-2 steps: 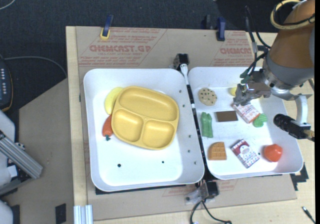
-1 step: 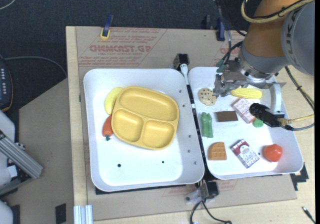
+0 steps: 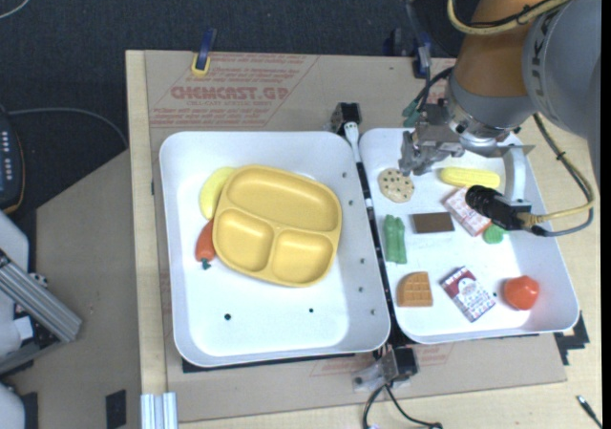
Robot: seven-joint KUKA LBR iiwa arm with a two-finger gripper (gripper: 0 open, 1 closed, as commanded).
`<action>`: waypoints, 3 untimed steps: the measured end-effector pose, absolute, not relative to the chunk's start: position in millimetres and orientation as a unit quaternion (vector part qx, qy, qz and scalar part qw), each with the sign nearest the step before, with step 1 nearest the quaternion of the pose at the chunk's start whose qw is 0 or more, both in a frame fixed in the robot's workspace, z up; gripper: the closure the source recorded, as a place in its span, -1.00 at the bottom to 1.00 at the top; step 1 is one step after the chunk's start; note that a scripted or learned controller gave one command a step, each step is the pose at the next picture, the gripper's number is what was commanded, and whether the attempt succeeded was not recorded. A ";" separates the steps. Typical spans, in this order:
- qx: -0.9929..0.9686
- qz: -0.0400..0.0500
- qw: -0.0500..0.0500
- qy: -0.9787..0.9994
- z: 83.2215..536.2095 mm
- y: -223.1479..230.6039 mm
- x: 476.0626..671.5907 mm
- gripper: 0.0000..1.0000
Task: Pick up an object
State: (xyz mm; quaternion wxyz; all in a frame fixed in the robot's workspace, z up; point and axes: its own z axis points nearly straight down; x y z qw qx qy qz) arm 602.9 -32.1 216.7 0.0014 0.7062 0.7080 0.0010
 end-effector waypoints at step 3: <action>0.707 0.000 0.000 0.707 214.6 -26.2 604.3 1.00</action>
